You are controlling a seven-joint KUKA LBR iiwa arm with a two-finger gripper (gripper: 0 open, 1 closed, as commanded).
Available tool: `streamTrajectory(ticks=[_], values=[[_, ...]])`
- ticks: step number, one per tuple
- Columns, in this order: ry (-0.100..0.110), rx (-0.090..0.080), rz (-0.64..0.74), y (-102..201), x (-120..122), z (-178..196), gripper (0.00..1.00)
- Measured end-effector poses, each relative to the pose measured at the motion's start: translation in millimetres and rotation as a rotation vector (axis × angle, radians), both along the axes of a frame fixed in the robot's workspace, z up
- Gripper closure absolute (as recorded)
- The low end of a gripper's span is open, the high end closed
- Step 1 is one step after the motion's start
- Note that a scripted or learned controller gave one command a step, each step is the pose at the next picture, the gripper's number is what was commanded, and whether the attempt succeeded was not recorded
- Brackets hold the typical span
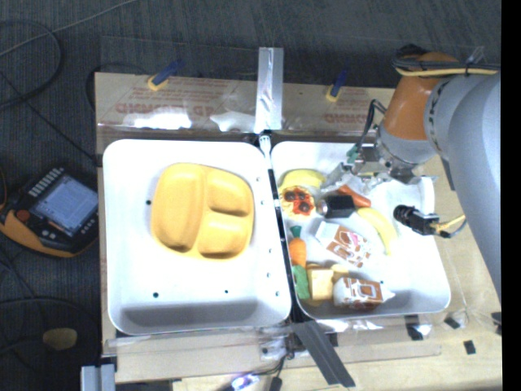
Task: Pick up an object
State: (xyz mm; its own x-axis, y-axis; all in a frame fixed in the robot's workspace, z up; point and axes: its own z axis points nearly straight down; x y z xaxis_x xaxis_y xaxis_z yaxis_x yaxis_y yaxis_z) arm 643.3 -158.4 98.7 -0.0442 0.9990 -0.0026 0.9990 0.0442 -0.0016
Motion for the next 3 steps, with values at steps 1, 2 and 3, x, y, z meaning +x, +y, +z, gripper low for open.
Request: streamTrajectory(ticks=[1, 2, 3], values=[[0.001, -0.002, 0.002, 0, 0, 9, 1.00], [-0.001, 0.000, -0.121, 68, 18, 102, 1.00], [0.002, 0.002, -0.205, 75, 21, 84, 1.00]])
